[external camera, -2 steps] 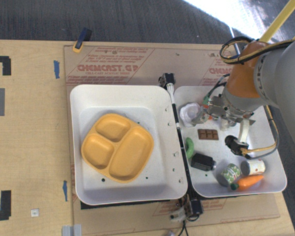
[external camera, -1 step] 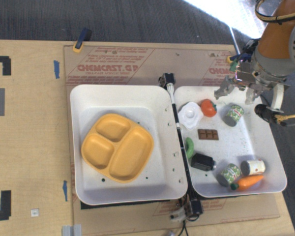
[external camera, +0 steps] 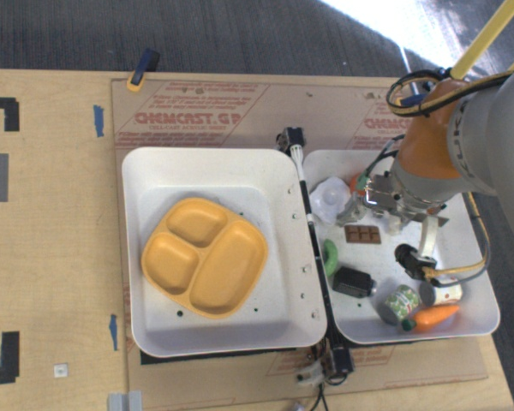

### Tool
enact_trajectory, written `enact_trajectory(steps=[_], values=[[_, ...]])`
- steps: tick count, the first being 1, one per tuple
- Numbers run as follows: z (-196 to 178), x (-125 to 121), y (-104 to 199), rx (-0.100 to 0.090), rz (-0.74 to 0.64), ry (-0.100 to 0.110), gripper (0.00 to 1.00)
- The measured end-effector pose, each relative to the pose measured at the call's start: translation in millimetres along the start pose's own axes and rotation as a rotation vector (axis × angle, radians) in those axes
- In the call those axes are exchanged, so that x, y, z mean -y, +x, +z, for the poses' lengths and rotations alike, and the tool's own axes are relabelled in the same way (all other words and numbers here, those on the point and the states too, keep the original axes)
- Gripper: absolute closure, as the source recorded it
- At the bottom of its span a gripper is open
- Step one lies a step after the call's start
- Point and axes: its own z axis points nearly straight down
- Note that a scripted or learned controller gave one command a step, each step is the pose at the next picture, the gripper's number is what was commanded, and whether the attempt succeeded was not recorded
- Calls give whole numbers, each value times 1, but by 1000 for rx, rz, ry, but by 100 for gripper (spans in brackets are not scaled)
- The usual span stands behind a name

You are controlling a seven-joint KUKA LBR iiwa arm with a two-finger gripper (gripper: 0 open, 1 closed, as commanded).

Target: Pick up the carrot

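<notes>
Orange carrot (external camera: 435,317) lies at the right bin's (external camera: 488,315) near edge, touching a green can (external camera: 400,303), well below the gripper (external camera: 373,197), whose fingers I cannot tell apart or together, with a brown bar (external camera: 361,234) just beneath it and a clear cup (external camera: 331,196) beside it.

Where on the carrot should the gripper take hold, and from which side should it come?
Judging by its pose, grip the carrot across its thick orange middle, coming straight down from above. It lies flat, long axis roughly left to right, near the right bin's front wall. The green-patterned can touches its left end, so fingers fit better front and back.
</notes>
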Motion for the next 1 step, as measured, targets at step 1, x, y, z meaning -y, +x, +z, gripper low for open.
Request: enact_trajectory(steps=[1], values=[[-12, -2, 0, -1, 2, -4, 100]])
